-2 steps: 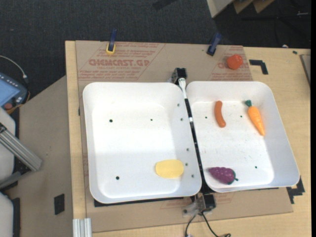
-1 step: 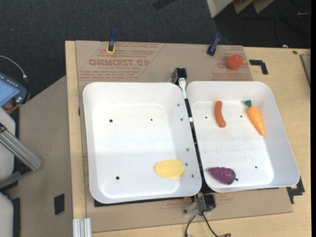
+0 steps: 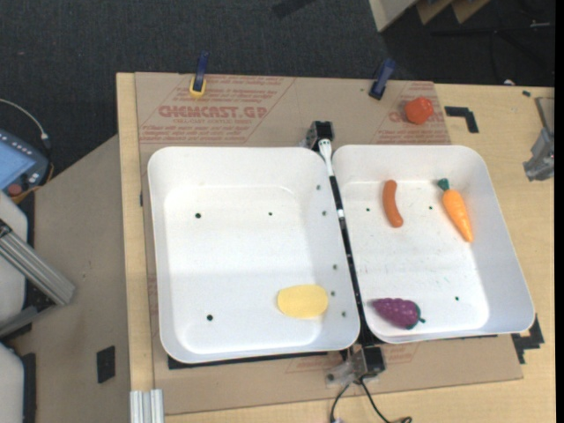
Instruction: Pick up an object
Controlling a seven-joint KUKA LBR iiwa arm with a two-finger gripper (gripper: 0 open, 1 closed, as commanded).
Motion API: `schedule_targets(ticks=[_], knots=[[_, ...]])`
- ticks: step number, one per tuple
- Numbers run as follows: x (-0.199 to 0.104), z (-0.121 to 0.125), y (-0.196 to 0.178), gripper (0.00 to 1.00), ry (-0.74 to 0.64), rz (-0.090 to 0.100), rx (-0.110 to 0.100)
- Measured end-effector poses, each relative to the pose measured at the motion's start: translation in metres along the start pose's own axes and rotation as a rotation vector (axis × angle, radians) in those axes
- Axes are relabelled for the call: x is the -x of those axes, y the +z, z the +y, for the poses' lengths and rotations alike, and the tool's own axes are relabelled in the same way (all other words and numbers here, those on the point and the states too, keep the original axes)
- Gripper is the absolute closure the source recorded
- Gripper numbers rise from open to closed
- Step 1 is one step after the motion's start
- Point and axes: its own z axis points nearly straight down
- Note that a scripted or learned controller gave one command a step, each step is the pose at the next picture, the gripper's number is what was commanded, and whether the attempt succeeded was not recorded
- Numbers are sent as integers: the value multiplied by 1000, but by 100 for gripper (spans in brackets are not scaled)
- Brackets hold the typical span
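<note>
The left bin (image 3: pixel 176 236) holds a flat yellow oval piece (image 3: pixel 302 301) near its front right corner. In the right bin (image 3: pixel 493 263) lie an orange sausage (image 3: pixel 392 203), a carrot (image 3: pixel 456 211) with a green top, and a purple bunch of grapes (image 3: pixel 397 312) at the front. Part of my grey gripper (image 3: pixel 539 161) shows at the right edge of the camera view, beyond the right bin's far right corner and apart from every object. Nothing is seen held in it.
A small red-orange toy (image 3: pixel 419 110) sits on the cardboard behind the right bin. Blue clamps (image 3: pixel 200 73) (image 3: pixel 382 77) grip the board's far edge. A black divider (image 3: pixel 339 227) runs between the bins.
</note>
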Motion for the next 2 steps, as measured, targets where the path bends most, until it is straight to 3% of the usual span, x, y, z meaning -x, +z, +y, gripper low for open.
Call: schedule_targets(ticks=[2], knots=[[-107, 1, 79, 100, -1, 0, 0]])
